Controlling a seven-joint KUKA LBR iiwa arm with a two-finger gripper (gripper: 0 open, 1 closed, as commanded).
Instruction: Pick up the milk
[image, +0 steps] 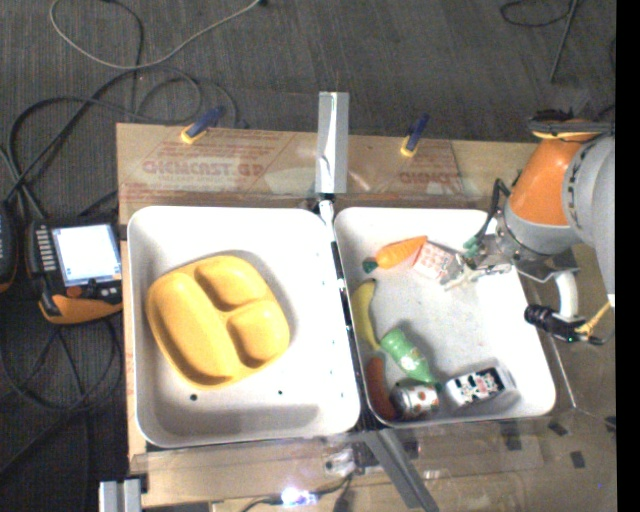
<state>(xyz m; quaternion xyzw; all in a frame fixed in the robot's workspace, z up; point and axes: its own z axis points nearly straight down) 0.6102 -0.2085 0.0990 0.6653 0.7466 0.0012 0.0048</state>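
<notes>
The pincer (472, 262) hovers at the right bin's (535, 400) 2 o'clock edge; its finger state cannot be determined. The milk (434, 260), a small carton, lies just beside it at 9 o'clock, touching the carrot (398, 253).

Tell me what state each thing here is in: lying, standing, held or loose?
milk carton: lying flat at the gripper tip, grip unclear
carrot: lying loose
banana: lying along the bin wall
green bottle: on its side
can: on its side
yellow tray: flat in the left bin
</notes>
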